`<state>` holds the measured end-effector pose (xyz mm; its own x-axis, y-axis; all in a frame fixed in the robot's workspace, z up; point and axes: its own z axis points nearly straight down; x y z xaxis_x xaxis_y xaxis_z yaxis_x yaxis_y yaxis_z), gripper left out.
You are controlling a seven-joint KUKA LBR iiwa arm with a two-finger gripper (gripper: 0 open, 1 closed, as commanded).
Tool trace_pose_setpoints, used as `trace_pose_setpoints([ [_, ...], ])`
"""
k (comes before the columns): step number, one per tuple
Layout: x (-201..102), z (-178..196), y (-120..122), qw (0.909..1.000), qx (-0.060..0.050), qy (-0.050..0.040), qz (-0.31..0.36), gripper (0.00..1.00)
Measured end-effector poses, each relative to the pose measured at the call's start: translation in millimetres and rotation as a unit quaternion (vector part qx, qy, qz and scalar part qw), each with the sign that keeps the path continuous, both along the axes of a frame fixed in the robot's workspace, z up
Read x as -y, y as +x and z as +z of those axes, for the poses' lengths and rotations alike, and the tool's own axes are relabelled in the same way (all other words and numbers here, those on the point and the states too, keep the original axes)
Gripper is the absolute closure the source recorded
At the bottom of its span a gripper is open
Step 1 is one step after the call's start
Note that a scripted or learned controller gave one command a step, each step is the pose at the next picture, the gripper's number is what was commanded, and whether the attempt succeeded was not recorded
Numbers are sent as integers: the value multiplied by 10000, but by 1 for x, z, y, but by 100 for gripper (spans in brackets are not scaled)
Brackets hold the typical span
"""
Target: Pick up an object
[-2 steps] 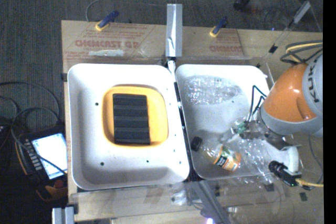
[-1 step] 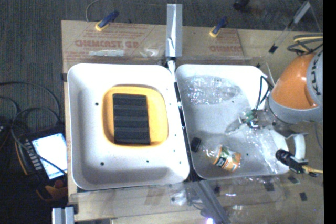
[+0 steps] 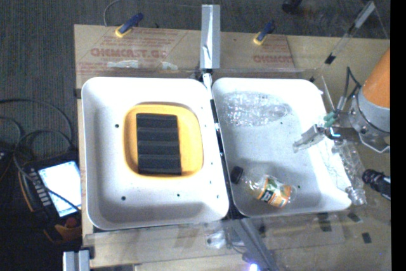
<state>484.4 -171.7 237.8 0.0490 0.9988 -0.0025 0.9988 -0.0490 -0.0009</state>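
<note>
Gripper [image 3: 309, 138] sits over the right side of the right bin [image 3: 254, 89], coming in from the right edge of the camera view. I read the two pale fingers as spread a little, tips pointing left and slightly down toward the bin floor, with nothing between them. Contact with the floor I can't judge from this angle. Behind the gripper there's a teal fitting at the wrist, then the grey arm [image 3: 374, 117] with its orange band at the frame edge.

Right bin contents: a small plastic bottle [image 3: 266, 188] with a black cap and orange label lies on its side near the front wall, cap pointing left toward the divider. It's well apart from the gripper, down and to the left of it. A crumpled clear plastic bottle [image 3: 254, 108] lies near the back wall, also clear of the gripper. Another clear plastic piece [image 3: 349, 168] lies along the bin's right rim below the gripper; can't tell what it is.

Left bin [image 3: 95, 155]: a yellow tray-like object [image 3: 130, 136] holding a black ribbed block [image 3: 158, 144], roughly centred, upright as seen from above.

Outside the bins: cardboard sheet [image 3: 127, 51] under the back of the bench, two blue-and-yellow clamps [image 3: 129, 24] on its far edge, a lit tablet [image 3: 60, 184] on the floor at left.
</note>
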Motion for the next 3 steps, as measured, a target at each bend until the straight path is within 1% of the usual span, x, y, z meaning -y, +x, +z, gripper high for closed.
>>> trace_pose_setpoints([
  [1, -22, -110, -1, 9889, -9, 17, 1483, 0],
  [2, -22, -101, -1, 9889, -13, 31, 1485, 100],
  [3, -80, -39, 39, 9943, -3, 9, 1064, 100],
])
